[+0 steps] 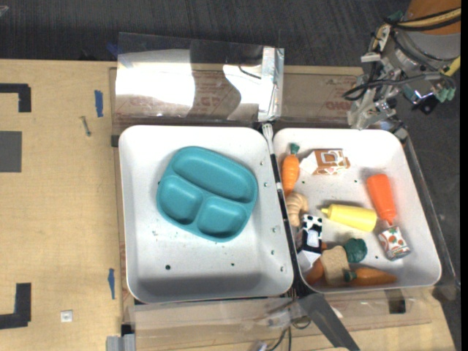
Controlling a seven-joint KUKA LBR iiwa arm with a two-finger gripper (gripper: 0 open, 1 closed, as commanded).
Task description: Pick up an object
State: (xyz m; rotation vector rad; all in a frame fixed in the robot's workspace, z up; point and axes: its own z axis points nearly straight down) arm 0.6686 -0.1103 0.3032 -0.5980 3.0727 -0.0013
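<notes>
The right white bin (417,196) holds several small items: a carrot (291,170), a brown and white box (329,161), an orange cylinder (381,196), a yellow bottle (351,215), a red and white carton (393,241), a black and white piece (312,232), a tan block (335,263), a dark green piece (356,249) and a second carrot (369,276). My gripper (376,117) hangs over the far rim of this bin, at the top right. It is open, with nothing between its fingers.
The left white bin (139,254) holds a teal divided plate (208,192). A clear plastic sheet (197,86) stands behind it. Brown cardboard lies to the left of the bins. Cables hang around the wrist (417,57).
</notes>
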